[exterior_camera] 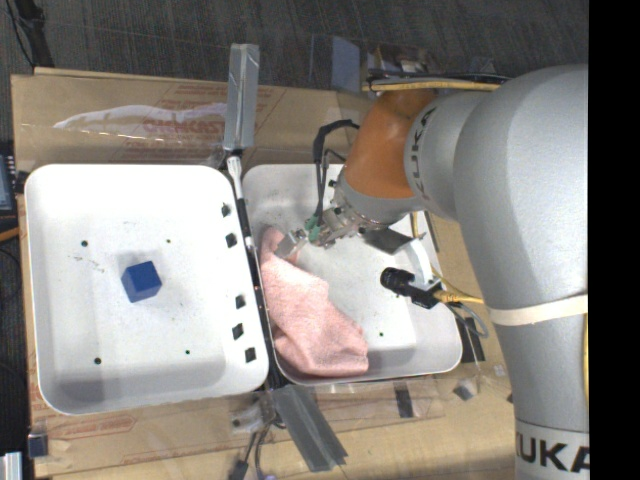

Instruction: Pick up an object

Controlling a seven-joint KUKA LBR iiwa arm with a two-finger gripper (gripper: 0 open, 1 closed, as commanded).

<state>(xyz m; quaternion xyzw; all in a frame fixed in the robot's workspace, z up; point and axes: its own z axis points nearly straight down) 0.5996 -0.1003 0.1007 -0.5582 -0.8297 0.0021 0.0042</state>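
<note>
We see the gripper (pixel 300 240) at the upper edge of the pink cloth (pixel 308 313) in the right bin (pixel 440 353); we cannot tell its state. A blue cube (pixel 141 280) lies in the left bin (pixel 60 368).

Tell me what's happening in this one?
The arm reaches from the right into the right bin, its gripper low at the upper edge of a pink cloth lying along that bin's left side. Whether it has the cloth can't be told. A blue cube sits alone in the left bin.
</note>
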